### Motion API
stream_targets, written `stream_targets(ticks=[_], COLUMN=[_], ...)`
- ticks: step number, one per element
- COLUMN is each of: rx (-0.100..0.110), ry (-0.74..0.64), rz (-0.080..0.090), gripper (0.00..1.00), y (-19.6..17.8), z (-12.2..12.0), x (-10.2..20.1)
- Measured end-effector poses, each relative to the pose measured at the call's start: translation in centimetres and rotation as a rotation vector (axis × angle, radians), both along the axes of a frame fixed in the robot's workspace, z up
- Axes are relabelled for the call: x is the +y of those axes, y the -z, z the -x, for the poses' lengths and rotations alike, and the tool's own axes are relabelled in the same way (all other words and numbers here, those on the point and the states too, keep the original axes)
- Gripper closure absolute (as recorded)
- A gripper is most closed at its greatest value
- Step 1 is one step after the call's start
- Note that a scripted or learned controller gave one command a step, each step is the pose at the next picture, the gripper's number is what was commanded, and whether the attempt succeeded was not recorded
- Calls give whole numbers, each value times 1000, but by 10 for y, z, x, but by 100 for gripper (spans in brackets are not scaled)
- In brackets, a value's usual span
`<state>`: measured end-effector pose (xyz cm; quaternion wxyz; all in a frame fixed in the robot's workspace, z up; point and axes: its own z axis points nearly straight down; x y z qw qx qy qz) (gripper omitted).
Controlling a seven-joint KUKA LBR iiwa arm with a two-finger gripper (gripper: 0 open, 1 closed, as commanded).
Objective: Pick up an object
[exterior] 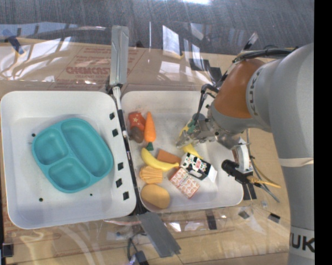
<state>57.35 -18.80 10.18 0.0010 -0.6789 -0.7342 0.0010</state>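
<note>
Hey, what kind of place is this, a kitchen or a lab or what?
Most likely a robotics lab bench set up for grasping trials. A grey and orange arm reaches over two white bins; the right bin holds toy food such as a banana and carrot, the left a teal divided plate.

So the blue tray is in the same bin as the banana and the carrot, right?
Not quite. The camera view shows the blue tray alone in the left bin. The banana and the carrot lie in the right bin, where the arm's tool is reaching.
</note>
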Motion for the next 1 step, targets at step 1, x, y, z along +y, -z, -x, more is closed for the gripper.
stream_targets(ticks=[1], rx=[-12], ry=[-26], rz=[-1], gripper=[100], y=[-94], z=[-40], x=[59])
